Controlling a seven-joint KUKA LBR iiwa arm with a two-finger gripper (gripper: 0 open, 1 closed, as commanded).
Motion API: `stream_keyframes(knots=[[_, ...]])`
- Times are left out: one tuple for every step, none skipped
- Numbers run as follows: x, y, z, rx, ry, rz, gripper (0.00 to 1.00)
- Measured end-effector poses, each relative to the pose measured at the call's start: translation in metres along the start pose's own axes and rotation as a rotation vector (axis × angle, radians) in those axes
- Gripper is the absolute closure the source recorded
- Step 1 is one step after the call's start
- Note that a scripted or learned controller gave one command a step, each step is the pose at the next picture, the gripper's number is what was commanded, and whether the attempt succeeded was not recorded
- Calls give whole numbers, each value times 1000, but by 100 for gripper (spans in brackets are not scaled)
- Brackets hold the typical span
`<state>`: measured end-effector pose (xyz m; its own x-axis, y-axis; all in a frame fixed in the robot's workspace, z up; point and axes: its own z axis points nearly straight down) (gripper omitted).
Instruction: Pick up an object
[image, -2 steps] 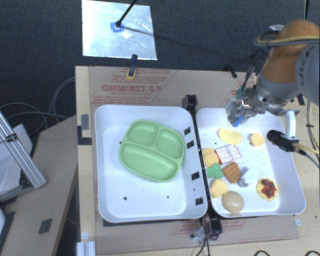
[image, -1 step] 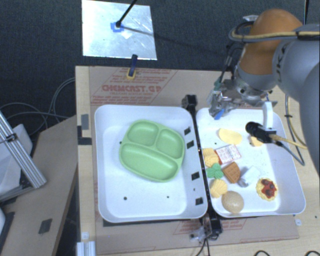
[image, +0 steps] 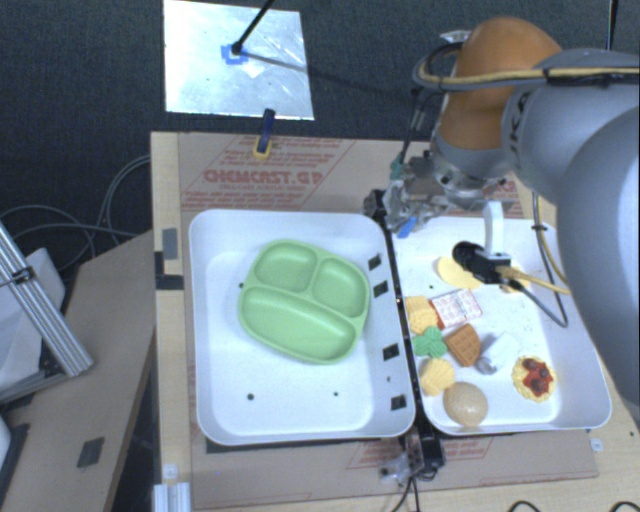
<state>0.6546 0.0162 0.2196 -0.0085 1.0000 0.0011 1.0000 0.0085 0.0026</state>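
My gripper (image: 408, 212) hangs over the far left corner of the right bin (image: 575, 400), close to the divider between the bins, with nothing visibly in it. Toy food lies nearer the front of that bin. There is a flat yellow piece (image: 449, 270), a red and white packet (image: 457, 306), a yellow block (image: 420, 315) and a green piece (image: 430, 342). There is also a brown waffle (image: 463, 344), a yellow lump (image: 436, 376), a beige round bun (image: 465, 403) and a small tart with red topping (image: 533, 378).
A green divided plate (image: 303, 300) lies in the middle of the left bin (image: 215, 400). The big grey arm covers the right bin's far right side. A small grey piece (image: 487, 360) lies between the waffle and the tart.
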Motion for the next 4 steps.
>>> stream_keyframes(knots=[[25,-3,-4,0,-1,2,100],[5,3,0,-1,-2,8,100],[7,-3,-11,0,-1,7,100],[21,0,-13,0,-1,3,100]])
